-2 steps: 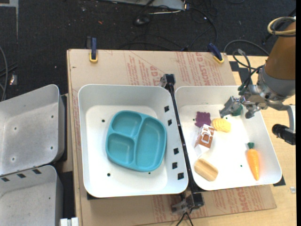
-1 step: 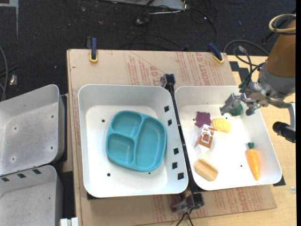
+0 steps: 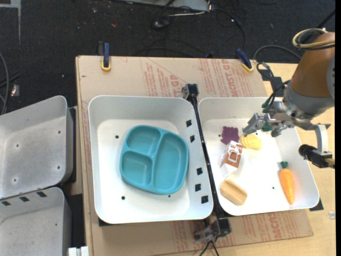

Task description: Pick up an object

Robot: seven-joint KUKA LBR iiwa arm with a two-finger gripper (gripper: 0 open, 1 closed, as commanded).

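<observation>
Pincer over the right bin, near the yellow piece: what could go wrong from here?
1. The yellow toy lies close to the purple piece and the snack packet; the pincer may nudge or catch a neighbour instead.
2. The pincer sits off to the toy's upper right, so a straight descent could clip its edge and push it away.

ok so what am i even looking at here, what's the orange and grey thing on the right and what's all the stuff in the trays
That is a robot arm, seen by one camera looking down at a slant. It ends in a two-finger pincer, hovering over the right shallow white bin. That bin holds a yellow corn-like toy, a purple toy piece, a brown and white packet, a tan bread-like block and an orange toy carrot. The left white bin holds a turquoise divided plastic plate. I can't see anything held.
</observation>
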